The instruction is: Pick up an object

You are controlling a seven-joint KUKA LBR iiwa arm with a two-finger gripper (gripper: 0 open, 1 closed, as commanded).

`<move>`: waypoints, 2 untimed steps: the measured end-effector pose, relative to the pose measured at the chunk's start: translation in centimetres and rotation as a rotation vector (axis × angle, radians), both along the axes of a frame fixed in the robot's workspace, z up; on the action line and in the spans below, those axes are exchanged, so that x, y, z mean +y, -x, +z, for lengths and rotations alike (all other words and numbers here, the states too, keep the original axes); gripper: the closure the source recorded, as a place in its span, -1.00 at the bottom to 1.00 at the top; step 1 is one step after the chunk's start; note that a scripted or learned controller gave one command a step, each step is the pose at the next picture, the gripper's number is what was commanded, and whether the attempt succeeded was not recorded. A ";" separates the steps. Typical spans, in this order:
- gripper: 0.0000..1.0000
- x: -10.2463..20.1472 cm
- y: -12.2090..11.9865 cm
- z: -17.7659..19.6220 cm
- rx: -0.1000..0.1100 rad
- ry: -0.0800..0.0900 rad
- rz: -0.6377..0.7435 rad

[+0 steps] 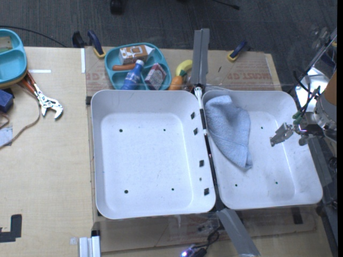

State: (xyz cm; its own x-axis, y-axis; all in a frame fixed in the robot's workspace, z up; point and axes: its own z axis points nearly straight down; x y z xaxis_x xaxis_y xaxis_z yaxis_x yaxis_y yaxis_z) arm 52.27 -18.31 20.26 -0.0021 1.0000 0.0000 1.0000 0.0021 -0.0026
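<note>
A grey-blue cloth (230, 130) lies crumpled in the right bin (268, 189), against its left wall and reaching from the back edge to about the middle. My gripper (291, 137) hangs over the right side of that bin, well to the right of the cloth and apart from it. It is open, with nothing between its fingers. One finger (278, 136) points down and left toward the bin floor. The arm comes in from the right edge.
The left bin (144, 197) adjoins the right one along a hinged divider (202, 143). Behind the bins sit a teal tray (113, 68) of small items and a banana (184, 67). A wrench (47, 104) lies on the bench at the left.
</note>
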 end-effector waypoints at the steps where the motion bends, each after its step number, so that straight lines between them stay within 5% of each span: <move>1: -1.00 7.3 -1.9 -11.0 -0.003 0.000 -0.173; 2: -1.00 4.0 2.4 -11.1 -0.002 0.000 0.102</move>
